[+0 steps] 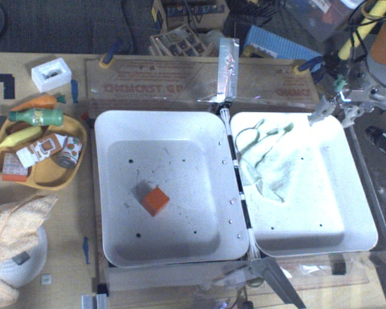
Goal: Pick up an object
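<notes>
An orange block [156, 200] lies in the left bin [116, 134], a little left of its middle, with a dark shadow beside it. In the right bin [347, 230] a pale, see-through green-edged cloth or film [270, 163] is spread over the left half. My gripper [329, 110] hangs over the far right corner of the right bin, above its rim, well away from both the cloth and the block. Nothing shows in its grasp.
A yellow bowl [6, 163] of toy food stands left of the bins, with a white box [51, 74] behind it and a crumpled orange cloth [16, 227] in front. A clear panel [154, 85] runs behind the bins. Cables and clutter lie beyond.
</notes>
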Tool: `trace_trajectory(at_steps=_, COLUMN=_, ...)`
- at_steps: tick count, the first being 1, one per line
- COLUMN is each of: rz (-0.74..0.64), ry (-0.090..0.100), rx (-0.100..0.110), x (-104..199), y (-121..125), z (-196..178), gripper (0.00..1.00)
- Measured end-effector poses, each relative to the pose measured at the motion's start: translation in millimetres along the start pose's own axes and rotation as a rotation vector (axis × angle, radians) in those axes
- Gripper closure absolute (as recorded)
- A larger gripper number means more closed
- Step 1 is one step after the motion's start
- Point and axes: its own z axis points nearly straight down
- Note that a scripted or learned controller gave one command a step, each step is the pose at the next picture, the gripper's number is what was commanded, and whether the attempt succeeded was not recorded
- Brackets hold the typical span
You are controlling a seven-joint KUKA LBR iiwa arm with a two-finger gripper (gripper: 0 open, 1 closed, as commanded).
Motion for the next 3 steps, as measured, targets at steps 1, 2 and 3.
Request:
trace_trajectory(at_steps=1, rz=-0.050, ry=0.000, rx=0.000, x=94, y=-19, z=49, gripper=0.00)
trace_trajectory(at_steps=2, rz=-0.254, ry=-0.002, rx=-0.011, x=71, y=-49, z=129, gripper=0.00)
trace_trajectory(at_steps=3, rz=-0.280, ry=-0.005, rx=-0.012, x=101, y=12, z=130, gripper=0.00)
